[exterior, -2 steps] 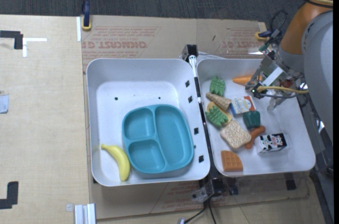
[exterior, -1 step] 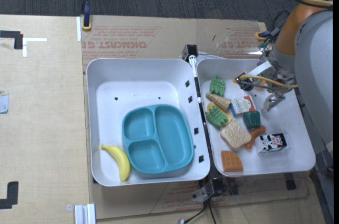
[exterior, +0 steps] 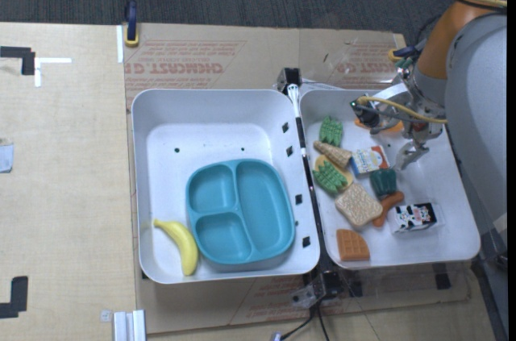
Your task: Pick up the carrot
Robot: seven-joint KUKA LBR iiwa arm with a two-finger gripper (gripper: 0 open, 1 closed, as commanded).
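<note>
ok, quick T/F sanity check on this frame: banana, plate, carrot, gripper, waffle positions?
1. The banana lies in the left bin. True.
2. The teal divided plate sits in the right bin. False: it is in the left bin, beside the banana.
3. The gripper hangs over the right bin. True.
4. The carrot lies on the plate. False: it lies in the right bin, by the milk carton.
5. The waffle is in the right bin. True.

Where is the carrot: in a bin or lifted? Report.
In the right bin, lying flat beside the bread; the carrot is partly hidden.
</note>
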